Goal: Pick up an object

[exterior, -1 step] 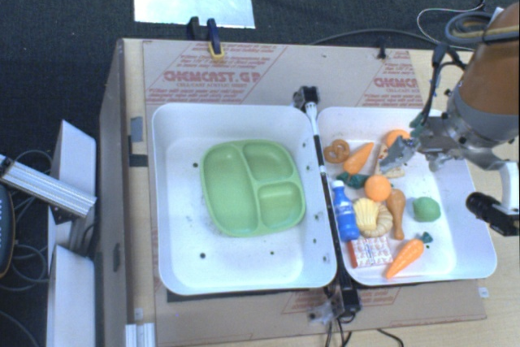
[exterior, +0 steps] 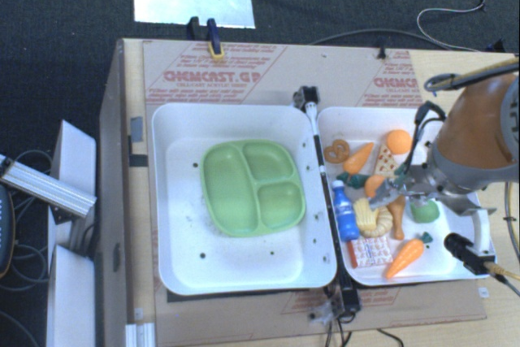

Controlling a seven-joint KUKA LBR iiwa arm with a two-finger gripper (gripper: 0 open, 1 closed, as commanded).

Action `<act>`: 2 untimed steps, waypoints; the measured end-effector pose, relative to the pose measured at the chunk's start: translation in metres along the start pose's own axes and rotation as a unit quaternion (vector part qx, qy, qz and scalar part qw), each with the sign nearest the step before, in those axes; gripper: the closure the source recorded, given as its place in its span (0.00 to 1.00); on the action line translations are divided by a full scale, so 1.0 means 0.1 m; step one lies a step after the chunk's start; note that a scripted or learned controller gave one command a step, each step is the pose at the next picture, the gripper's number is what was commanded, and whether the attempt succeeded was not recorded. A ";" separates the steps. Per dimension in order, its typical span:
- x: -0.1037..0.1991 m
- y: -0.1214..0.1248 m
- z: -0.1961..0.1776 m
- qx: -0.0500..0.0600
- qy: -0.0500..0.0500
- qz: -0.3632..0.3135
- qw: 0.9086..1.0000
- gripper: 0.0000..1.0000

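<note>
Toy foods heaped in right bin [exterior: 467, 271]: carrot [exterior: 405, 256] at front, bottle [exterior: 344, 211] along left wall, orange [exterior: 398, 142], pretzel [exterior: 336, 149] at back.

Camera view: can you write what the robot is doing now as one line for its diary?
arm: over right bin | gripper: low among toy food, beside green toy | grasp: unclear | green plate: left bin, untouched

Even, bright overhead light washes the 2 shallow white plastic bins [exterior: 175, 175], casting faint shadows. The frame is soft and grainy; the dark carpet [exterior: 57, 20] stays dim.
</note>
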State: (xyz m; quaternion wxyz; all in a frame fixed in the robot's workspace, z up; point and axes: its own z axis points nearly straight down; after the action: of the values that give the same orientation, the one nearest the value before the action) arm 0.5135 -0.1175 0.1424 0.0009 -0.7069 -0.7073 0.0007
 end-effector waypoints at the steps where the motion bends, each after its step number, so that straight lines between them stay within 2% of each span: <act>1: 0.05 0.31 0.58 -0.001 0.000 -0.001 1.000 0.00; 2: -0.16 1.28 0.57 -0.003 -0.001 -0.002 1.000 0.00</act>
State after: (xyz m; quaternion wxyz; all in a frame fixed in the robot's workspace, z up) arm 0.6416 -0.1336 0.0851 -0.0015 -0.7058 -0.7084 -0.0008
